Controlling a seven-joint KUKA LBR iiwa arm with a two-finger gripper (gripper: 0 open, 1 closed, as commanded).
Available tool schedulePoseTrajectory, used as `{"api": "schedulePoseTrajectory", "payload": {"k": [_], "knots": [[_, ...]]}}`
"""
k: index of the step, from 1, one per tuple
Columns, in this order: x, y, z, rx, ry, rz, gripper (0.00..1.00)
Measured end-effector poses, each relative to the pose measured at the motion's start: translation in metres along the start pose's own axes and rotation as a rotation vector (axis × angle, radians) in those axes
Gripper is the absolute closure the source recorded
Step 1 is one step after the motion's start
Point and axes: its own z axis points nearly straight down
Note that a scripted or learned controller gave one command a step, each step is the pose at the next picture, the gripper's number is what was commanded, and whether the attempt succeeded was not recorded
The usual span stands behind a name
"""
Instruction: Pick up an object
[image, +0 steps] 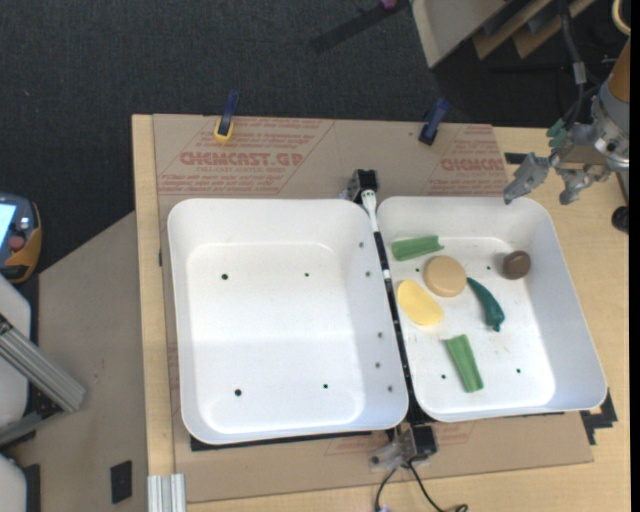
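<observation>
Still early — gripper (548, 180) hangs spread and holding nothing above the right bin's (570, 290) far corner. Nearest candidate, a brown round piece (516, 264), lies loose inside. Next, I judge: descend, centre over it, close.

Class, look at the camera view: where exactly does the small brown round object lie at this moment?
The brown round object lies in the right bin, toward its far right side, just right of the tan disc and above the dark teal piece.

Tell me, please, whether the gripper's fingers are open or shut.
Open: the gripper hangs above the right bin's far corner, fingers spread with nothing between them.
</observation>
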Motion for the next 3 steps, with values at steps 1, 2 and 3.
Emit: {"api": "schedulePoseTrajectory", "payload": {"k": [1, 2, 3], "knots": [[-0.035, 0.020, -0.178, -0.018, -0.009, -0.001, 0.00], [-0.032, 0.020, -0.179, -0.006, -0.004, -0.003, 1.00], [0.023, -0.035, -0.050, 0.017, 0.008, -0.003, 1.00]]}}
